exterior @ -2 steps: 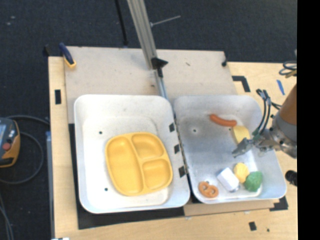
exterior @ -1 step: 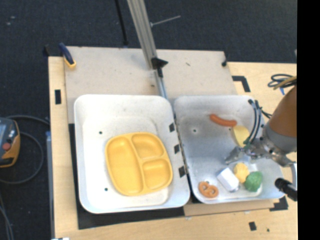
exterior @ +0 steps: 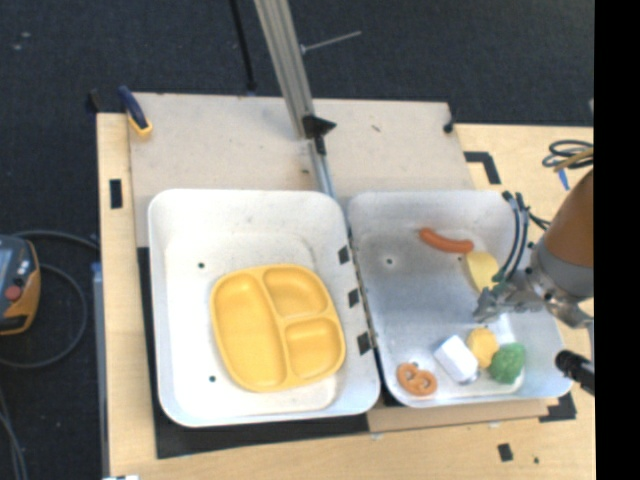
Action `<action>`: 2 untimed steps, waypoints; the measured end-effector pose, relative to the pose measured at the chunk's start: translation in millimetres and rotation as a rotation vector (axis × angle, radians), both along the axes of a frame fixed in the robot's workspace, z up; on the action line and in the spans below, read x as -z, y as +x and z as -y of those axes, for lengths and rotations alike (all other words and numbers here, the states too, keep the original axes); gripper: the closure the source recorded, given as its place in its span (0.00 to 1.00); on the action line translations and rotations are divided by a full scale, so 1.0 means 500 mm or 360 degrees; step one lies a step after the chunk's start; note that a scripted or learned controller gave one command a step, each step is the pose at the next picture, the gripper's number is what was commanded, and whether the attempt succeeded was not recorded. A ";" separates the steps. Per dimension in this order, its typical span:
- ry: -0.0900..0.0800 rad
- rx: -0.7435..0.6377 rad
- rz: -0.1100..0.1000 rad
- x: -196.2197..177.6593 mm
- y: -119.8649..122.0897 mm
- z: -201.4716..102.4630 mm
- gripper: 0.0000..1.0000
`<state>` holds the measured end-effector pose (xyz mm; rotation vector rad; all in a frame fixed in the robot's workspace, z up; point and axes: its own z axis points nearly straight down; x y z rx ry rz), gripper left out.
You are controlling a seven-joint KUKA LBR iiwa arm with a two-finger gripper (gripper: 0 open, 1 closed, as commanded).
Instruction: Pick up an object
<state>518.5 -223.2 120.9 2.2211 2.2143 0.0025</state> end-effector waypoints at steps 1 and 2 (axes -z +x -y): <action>-0.0002 -0.0010 0.0006 -0.124 -0.003 -0.008 1.00; -0.0003 -0.0011 0.0007 -0.234 0.001 -0.004 1.00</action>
